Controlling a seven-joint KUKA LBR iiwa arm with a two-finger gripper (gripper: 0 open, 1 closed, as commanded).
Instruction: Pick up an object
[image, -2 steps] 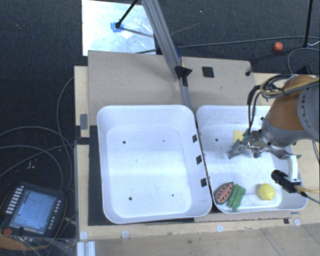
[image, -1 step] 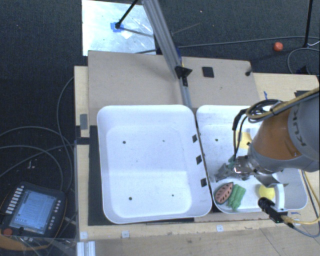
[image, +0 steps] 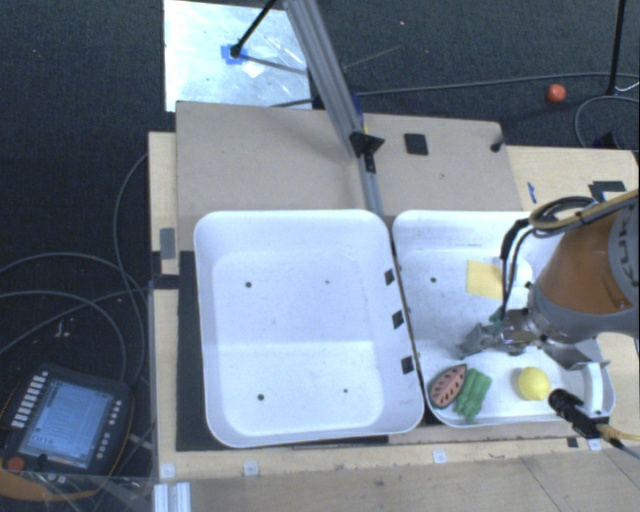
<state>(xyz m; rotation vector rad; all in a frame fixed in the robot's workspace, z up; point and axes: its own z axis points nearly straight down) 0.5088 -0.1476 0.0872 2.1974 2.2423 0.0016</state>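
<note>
Four items lie in our right-hand shallow white bin (image: 430, 250): a yellow round ball (image: 533, 383), a green ridged toy (image: 472, 392) touching a brown leaf-shaped piece (image: 447, 385), and a flat yellow square (image: 484, 279). Our grey two-finger gripper (image: 483, 340) hovers just above them.

Both bins (image: 290, 240) were white, dotted with a few small dark spots. In the right one lay a pale yellow block (image: 484, 279), a bright yellow ball (image: 533, 383), a green toy (image: 472, 392) and a reddish-brown leaf (image: 447, 385) with lighter veins. The arm (image: 585, 275) was orange and grey.
</note>
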